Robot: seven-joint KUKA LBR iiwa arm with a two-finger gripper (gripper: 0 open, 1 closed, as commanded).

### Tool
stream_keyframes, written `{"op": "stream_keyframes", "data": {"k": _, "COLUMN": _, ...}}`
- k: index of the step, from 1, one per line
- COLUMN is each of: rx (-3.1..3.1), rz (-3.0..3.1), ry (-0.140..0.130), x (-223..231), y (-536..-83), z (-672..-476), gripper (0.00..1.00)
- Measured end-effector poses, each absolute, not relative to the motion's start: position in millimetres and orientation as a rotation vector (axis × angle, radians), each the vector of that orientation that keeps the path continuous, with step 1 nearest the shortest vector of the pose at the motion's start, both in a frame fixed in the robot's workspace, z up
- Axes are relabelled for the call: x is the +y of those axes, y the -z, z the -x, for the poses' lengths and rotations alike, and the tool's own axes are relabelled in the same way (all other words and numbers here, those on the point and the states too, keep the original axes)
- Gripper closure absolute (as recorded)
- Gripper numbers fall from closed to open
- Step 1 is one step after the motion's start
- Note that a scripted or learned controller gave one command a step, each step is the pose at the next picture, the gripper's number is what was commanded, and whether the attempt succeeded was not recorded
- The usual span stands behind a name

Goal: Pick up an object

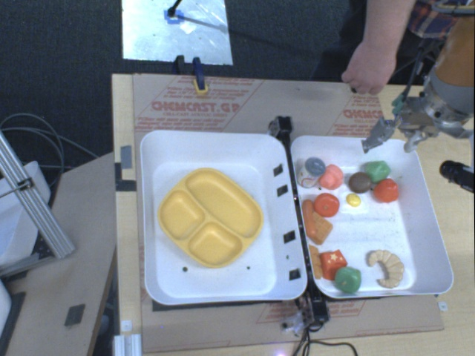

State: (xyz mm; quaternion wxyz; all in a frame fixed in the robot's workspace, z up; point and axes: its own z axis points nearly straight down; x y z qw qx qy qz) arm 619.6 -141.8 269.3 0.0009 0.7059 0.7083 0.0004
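Note:
My gripper (391, 138) hangs open above the back edge of the right bin (430, 228), with nothing between its fingers. Just below it lie a green piece (377, 170), a brown ball (360, 182) and a red ball (385, 190). Further left in that bin are a pink piece (331, 176), a grey-blue piece (315, 166), a red tomato-like piece (326, 205), a small yellow piece (354, 199) and an orange piece (319, 228). Near the front lie a red block (332, 261), a green ball (347, 279) and a tan croissant (387, 267).
The left bin (159, 150) holds a yellow divided plate (211, 216). A person's hand (368, 71) rests at the bench's back edge, close to my arm. A black divider (293, 213) runs between the bins.

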Motion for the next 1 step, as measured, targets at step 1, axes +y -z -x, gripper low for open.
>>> {"op": "stream_keyframes", "data": {"k": 1, "rx": 2.217, "rz": -2.211, "ry": -0.002, "x": -112.2, "y": -82.3, "z": -601.8, "gripper": 0.0}}
